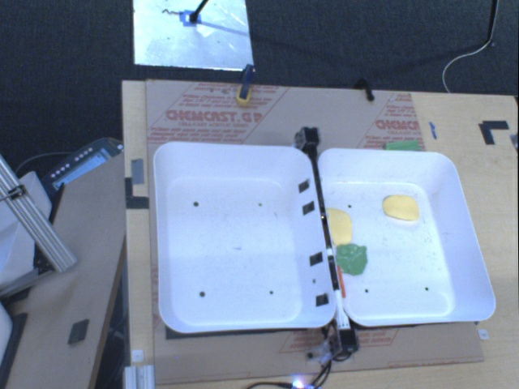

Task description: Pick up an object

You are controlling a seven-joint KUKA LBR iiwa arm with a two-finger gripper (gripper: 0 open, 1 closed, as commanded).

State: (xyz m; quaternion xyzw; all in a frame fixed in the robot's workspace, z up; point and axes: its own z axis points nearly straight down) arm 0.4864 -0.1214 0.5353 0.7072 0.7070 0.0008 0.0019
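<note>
Three small objects lie in the right bin [454, 193]. A yellow rounded piece [401, 208] rests near the bin's middle back. A second yellow piece [339, 225] lies against the left wall by the divider. Just in front of it sits a green lumpy object [352, 258], with a thin orange strip [341, 282] at its lower left edge.
The left bin [174, 177] stands beside the right one, joined by a black-clipped divider [319, 225]. Both rest on a cardboard sheet [211, 116] on the bench. A metal plate [190, 23] lies beyond the bench; a grey device [81, 162] sits at left.
</note>
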